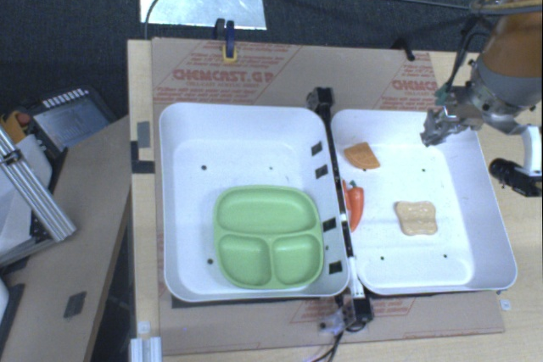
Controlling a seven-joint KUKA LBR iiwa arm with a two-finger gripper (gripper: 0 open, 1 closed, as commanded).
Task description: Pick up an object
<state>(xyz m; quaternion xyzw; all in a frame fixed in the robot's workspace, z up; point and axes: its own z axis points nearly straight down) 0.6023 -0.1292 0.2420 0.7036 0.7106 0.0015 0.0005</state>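
White plastic is forming 2 shallow bins sitting side by side on the bench. The left bin (182, 140) is holding a pale green divided plate (268, 236) with 3 compartments, lying flat toward the near right part of the bin floor.

The right bin (475, 208) is carrying 3 loose items, all lying apart from one another:
1. An orange wedge-shaped piece (362, 155), flat and roughly triangular, is lying near the far left corner of the bin floor.
2. A red-orange toy carrot or pepper (355, 203), elongated with a small green tip at its far end, is lying against the left wall, beside the divider between the bins.
3. A tan toast-like slice (416, 217), squarish with rounded corners and a matt surface, is lying near the middle of the floor.

The arm (513, 55) is reaching in from the right, its orange band showing above the wrist. The gripper (435, 131) is hanging over the far right part of the right bin, well apart from all 3 items. Nothing is showing between its fingers; whether they are spread or closed cannot be told at this resolution.
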